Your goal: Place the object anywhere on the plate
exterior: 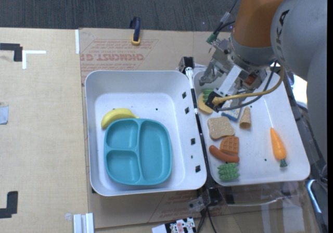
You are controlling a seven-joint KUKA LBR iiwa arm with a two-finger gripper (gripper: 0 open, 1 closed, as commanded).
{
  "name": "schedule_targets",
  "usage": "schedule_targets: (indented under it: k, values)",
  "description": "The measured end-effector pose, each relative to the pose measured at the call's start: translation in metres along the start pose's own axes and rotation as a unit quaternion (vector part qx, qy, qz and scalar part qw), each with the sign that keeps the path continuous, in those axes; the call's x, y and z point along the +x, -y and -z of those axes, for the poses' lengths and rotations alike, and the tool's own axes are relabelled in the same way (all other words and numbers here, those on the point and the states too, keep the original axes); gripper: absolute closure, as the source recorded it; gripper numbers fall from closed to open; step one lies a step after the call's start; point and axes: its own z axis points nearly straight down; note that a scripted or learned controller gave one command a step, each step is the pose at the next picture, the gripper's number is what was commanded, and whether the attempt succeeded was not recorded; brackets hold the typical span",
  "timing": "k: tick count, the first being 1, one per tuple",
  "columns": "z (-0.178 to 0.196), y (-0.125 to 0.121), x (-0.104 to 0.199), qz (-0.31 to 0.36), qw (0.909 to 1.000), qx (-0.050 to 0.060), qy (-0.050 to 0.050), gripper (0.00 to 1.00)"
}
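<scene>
A teal divided plate (138, 151) lies in the left bin (96, 83), with a yellow banana (116, 116) touching its far left corner. My gripper (207, 84) is low over the far left corner of the right bin (294, 138). Just under it sit a small green item (207, 93) and a yellow piece (203, 105), both partly hidden by the wrist. Nothing can be seen held.
The right bin also holds a slice of toast (220, 127), a waffle (229, 145), a red sausage (223, 155), a green leafy piece (228, 172), a cone (245, 118) and an orange carrot (278, 145). The bulky arm (270, 13) overhangs that bin's far side.
</scene>
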Motion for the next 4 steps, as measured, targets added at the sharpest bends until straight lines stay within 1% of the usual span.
schedule_targets:
  k: [1,2,3,4]
  values:
    - [0.008,-0.001,0.0,0.003,1.0,0.001,0.003,1.0]
    - [-0.025,0.098,-0.008,-0.079,0.9969,0.0,0.0,1.0]
    - [-0.06,0.16,0.044,-0.073,0.9973,0.0,0.0,1.0]
    - [-0.06,0.159,0.044,-0.075,0.9972,0.0,-0.001,0.0]
